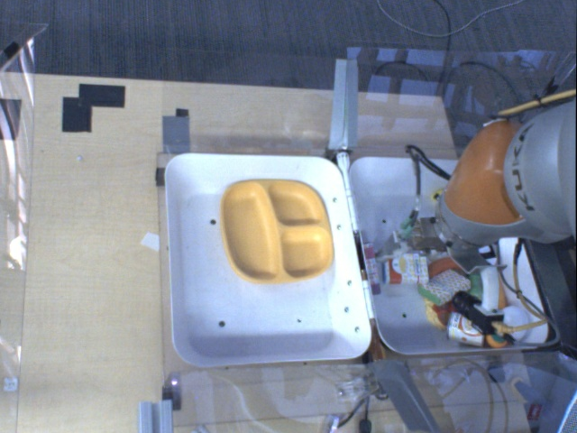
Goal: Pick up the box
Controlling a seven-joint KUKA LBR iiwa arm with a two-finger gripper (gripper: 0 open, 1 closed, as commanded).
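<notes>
I see the box (pixel 407 269) lying among clutter in the right bin (pixel 389 332), just below the arm (pixel 505 183); I cannot tell how the jaws stand, the wrist covering them. The left bin (pixel 194 332) on the worktop (pixel 90 269) carries a yellow divided tray (pixel 275 229).

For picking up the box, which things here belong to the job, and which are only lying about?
For the job: small printed box, lying in the right bin; arm above that bin.
Lying about: yellow divided tray in the left bin; other small items beside the box; black tape marks.
</notes>
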